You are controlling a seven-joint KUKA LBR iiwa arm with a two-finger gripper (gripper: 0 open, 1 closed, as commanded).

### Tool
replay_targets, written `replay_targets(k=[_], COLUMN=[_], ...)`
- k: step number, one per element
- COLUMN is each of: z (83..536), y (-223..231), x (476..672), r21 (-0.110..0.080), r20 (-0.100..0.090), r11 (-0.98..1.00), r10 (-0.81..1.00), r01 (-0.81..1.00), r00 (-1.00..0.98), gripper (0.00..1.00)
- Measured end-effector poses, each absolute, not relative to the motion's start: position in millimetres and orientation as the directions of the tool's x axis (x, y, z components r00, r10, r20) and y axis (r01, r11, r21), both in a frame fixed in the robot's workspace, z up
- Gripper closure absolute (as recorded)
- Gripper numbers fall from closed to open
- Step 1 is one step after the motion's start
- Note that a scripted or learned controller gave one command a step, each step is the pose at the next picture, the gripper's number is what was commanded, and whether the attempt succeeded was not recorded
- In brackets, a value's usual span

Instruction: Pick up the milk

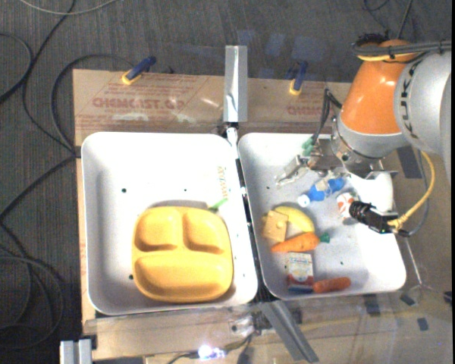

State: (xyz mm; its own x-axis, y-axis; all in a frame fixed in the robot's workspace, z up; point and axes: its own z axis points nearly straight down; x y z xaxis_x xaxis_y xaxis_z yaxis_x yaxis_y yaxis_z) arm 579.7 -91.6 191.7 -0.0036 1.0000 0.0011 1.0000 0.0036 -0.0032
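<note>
The milk appears to be the small white bottle with a blue cap (318, 193), lying on its side in the right bin (379, 279) near its middle. My gripper (290, 171) hangs over the upper left part of that bin, just up and left of the bottle. Its metal fingers (282, 179) are spread open and hold nothing. The orange band and grey wrist cover the bin's upper right corner.
Below the bottle lie a yellow wedge (297, 218), a tan cracker-like piece (274, 225), an orange carrot (296, 243), a small labelled carton (299, 264) and a red-orange stick (330, 284). A white and red item (346, 203) lies right of the bottle. The left bin (106, 165) holds a yellow divided tray (183, 254).
</note>
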Motion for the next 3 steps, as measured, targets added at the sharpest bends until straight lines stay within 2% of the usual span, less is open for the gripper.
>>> replay_targets(k=[1,2,3], z=[87.8,126.2,180.8], y=[-136.5,-98.3,-109.1], x=[486.2,504.2,563.3], r21=[0.007,0.002,-0.002], r20=[-0.002,0.0,-0.001], r11=[0.012,0.033,0.023], r10=[1.0,0.999,1.0], r01=[1.0,0.999,1.0], r00=[-0.012,-0.033,-0.023], gripper=[0.0,0.0,0.0])
